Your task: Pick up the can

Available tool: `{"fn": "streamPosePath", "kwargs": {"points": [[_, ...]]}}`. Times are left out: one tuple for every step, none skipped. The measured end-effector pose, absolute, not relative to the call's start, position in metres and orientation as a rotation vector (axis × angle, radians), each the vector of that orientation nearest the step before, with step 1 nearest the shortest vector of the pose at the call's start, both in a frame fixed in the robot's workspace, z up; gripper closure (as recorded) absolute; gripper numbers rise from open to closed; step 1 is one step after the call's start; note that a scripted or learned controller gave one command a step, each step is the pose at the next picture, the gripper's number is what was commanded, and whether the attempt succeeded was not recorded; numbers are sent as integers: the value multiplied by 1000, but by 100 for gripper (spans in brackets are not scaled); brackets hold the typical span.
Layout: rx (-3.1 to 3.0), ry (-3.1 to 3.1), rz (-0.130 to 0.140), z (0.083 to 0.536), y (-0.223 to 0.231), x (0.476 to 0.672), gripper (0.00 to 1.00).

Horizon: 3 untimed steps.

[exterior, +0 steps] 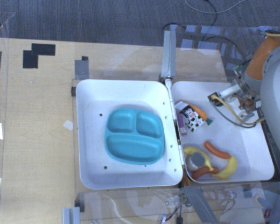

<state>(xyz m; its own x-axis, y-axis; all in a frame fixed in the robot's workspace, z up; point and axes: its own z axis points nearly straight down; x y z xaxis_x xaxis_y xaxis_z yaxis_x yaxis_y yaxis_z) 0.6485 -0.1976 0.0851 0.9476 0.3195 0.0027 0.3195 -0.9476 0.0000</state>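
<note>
The can (pixel 195 161) sat near the front of the right bin (pixel 252 139), standing up, with its grey top showing. It was packed in tight — a yellow banana (pixel 226 168) curled around it, a yellow piece lay just behind it, and a red sausage (pixel 202 172) touched its front side. Another sausage (pixel 217 150) lay close by. Further back were a small spotted box (pixel 191 118) and a carrot (pixel 199 112).

The arm (pixel 273 73) was at the back right of that bin, well apart from the can. The gripper (pixel 246 101) was up there too, among cables, and I could not tell how it was set.

Things could go badly from here. The can had toys pressed on most sides, so there was little room to reach down beside it — the banana or the sausage might get grabbed, or the can might get bumped over and roll. The round smooth sides might slip out of a weak squeeze too. The bin wall was also close on the left, and it could get in the way.

The left bin (pixel 88 125) held a blue tray (pixel 134 136).
</note>
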Motion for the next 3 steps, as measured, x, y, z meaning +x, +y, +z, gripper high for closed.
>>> {"fn": "streamPosePath", "kwargs": {"points": [[-3122,-354,-11,88,-203,659,0],[-3126,-331,-11,162,-204,665,0],[-3118,-381,-8,86,-205,604,0]]}}
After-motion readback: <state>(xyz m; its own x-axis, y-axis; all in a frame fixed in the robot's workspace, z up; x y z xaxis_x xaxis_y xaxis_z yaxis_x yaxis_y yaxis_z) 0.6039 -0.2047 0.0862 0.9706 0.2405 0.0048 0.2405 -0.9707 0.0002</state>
